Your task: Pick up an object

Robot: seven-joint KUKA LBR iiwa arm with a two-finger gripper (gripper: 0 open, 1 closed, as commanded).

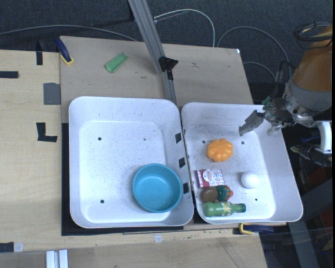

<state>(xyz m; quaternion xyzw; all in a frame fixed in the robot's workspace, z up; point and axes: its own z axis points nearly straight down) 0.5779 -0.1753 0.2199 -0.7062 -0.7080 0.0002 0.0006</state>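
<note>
While the hand (250,125) hovers over the right bin (279,166), finger state unreadable | green bottle (224,208) at bin's 6 o'clock, long axis 9-to-3, cap toward 3.

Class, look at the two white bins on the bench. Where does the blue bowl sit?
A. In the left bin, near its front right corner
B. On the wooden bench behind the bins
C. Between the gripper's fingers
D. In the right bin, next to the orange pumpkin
A: the blue bowl rests on the floor of the left bin, near its front right corner, apart from the items in the right bin.
</note>
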